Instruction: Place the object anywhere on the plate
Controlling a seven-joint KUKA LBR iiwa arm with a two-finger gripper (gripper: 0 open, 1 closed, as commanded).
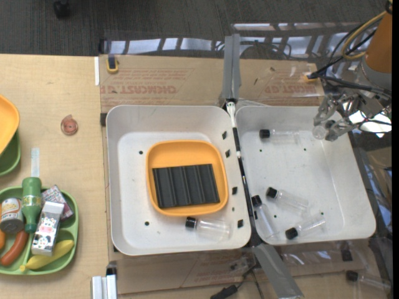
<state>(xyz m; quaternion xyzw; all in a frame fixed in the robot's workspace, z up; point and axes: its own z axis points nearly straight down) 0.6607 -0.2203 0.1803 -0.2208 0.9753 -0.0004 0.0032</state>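
An orange plate [186,182] sits in the left bin [118,185]; a clear vial [207,227] lies just below it. The hand [329,124] hovers far right; its grip state is unclear.

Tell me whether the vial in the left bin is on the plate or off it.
Off. The vial lies on its side on the left bin floor, just below the orange plate rim.

vial [207,227]: clear, black cap, lying flat | just below orange plate [186,151]
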